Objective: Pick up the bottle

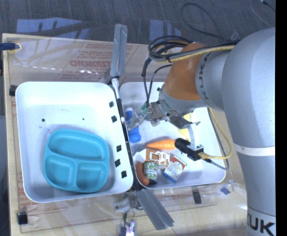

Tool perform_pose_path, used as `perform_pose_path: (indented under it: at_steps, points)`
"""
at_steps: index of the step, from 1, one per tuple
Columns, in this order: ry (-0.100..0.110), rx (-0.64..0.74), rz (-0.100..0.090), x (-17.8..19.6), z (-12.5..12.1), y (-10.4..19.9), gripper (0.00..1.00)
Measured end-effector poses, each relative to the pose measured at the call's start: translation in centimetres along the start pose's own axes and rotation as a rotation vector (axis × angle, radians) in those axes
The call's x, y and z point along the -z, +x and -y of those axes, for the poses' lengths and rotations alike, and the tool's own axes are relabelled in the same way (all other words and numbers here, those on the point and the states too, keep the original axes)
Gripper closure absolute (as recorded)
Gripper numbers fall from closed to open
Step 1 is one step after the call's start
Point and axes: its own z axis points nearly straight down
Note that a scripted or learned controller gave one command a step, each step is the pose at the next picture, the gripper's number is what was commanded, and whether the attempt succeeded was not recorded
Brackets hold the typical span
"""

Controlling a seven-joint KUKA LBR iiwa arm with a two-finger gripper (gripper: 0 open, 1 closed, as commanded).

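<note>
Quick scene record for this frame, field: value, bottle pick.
bottle: clear with blue cap, in right bin, against the divider wall
claw: low over the right bin, just right of the bottle
left bin: holds blue divided tray
right bin front: carrot, small cartons, dark jar
grasp: not shown

The gripper (150, 113) hangs low in the right bin (217, 173), just beside the bottle (132, 127) lying against that bin's left wall; a carrot (161, 144) lies nearby.
</note>
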Motion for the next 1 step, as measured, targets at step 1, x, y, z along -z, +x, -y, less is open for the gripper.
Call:
perform_pose_path:
  at_steps: [1]
  points:
    - [-0.005,0.173,0.000,-0.35,-0.76,-1.01,0.00]
